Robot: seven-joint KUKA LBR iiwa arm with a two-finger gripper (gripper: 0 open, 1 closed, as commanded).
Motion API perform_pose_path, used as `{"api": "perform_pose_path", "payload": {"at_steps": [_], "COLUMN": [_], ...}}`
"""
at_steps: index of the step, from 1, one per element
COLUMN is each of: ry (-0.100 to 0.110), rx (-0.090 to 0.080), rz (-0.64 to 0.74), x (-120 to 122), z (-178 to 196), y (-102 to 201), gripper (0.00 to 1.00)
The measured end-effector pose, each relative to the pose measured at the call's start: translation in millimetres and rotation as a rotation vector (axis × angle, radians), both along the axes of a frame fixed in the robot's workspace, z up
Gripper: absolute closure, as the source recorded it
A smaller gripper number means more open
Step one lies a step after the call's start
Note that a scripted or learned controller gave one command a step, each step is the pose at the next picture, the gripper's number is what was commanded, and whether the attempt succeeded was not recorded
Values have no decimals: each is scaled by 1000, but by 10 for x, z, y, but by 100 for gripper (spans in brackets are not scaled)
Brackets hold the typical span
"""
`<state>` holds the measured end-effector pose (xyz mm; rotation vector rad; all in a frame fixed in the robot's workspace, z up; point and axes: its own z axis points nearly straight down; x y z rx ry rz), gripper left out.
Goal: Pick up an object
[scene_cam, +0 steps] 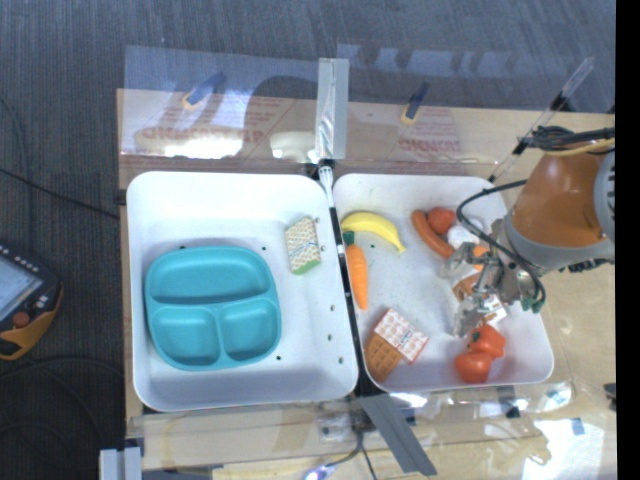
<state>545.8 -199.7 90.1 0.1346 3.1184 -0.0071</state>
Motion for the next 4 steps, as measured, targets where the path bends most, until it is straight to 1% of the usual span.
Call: {"api": "perform_pose_path", "payload": {"at_steps": [1,2,3,4], "ry": [10,29,3,-2], "rx": [2,1,6,8], "rz": [-82,-75,-240,-340], "x": [82,1065,403,259], "z": [-10,24,-3,1], "y": [44,23,0,20], "gripper": [0,0,0,0]}}
